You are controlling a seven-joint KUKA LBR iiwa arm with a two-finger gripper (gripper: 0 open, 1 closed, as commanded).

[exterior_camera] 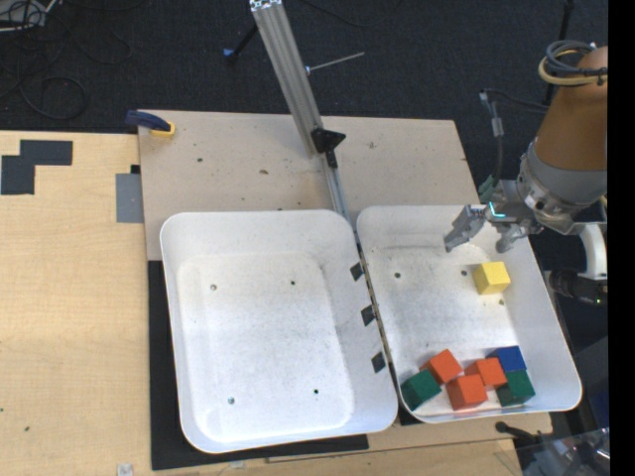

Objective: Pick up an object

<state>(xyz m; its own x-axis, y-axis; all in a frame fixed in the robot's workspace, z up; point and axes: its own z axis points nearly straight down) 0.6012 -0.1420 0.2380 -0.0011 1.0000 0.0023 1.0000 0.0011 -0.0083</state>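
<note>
- yellow cube [491, 278] sits alone on the floor of the right bin [437, 296], upper part, nothing gripping it
- gripper [486, 232] hovers just above and beside it, fingers spread apart, nothing between them
- we judge the pick not done yet: descent, closing and lift all remain
- other candidates: two orange cubes [456, 378], two green cubes [421, 389] and a blue cube [510, 358] clustered at the bin's near corner, touching each other, well apart from the gripper
- left bin [198, 256] holds nothing we can use
</note>
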